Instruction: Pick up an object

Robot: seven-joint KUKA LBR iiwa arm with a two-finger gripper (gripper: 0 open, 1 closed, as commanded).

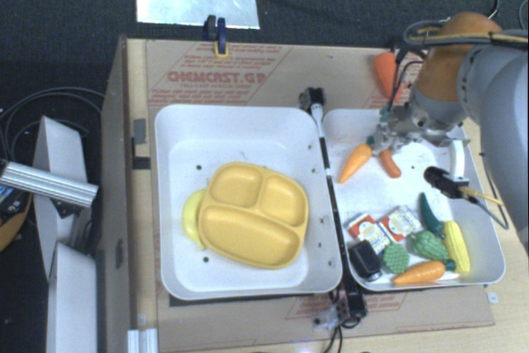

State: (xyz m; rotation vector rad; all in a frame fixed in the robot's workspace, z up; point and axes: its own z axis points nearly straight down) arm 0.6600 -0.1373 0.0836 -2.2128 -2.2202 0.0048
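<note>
A brown bench (231, 74) stands on dark carpet. Two white bins: the left bin (178, 202) holds one yellow divided tray (252, 213). The right bin (483, 248) holds two orange carrots (355, 162), a small orange piece (389, 164), a yellow corn cob (456, 245), green vegetables and small packets. The gripper (392, 134) hangs at the right bin's upper part, just above the small orange piece; whether it is spread or pinching, I cannot tell.

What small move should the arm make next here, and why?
Probably a short drop straight down. The gripper hangs low over the right bin, just above the small orange carrot, with a larger carrot lying to its left. Nothing appears between its fingers yet.
</note>
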